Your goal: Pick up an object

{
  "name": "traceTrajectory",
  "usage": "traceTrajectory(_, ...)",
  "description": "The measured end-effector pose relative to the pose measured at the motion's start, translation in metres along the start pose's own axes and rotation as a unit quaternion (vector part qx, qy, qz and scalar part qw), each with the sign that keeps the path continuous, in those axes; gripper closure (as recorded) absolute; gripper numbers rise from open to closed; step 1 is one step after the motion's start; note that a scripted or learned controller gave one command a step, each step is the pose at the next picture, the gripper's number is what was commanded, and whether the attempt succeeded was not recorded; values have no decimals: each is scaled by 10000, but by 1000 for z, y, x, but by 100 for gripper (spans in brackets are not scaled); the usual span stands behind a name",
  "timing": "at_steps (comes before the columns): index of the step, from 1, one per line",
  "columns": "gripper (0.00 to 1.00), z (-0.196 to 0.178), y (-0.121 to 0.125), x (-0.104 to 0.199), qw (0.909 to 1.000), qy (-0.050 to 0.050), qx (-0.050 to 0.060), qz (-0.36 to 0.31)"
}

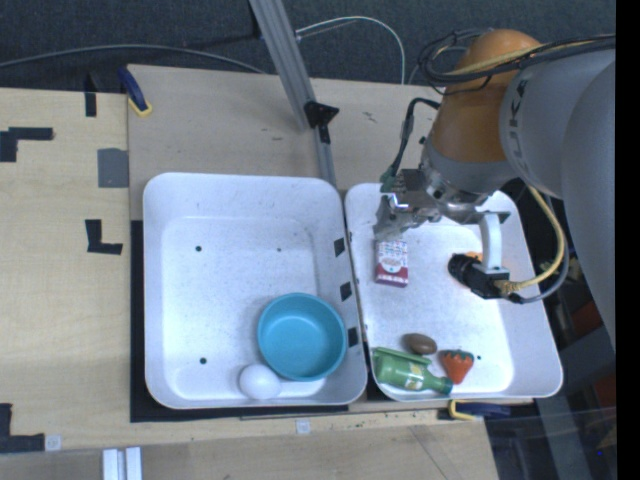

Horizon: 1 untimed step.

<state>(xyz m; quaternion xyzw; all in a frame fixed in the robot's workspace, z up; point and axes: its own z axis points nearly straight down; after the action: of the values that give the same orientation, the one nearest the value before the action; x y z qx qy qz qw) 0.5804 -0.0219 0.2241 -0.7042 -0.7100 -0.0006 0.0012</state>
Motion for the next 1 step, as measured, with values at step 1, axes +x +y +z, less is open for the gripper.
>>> traceTrajectory(1,100,-7,5,48,10000,-3,1,7)
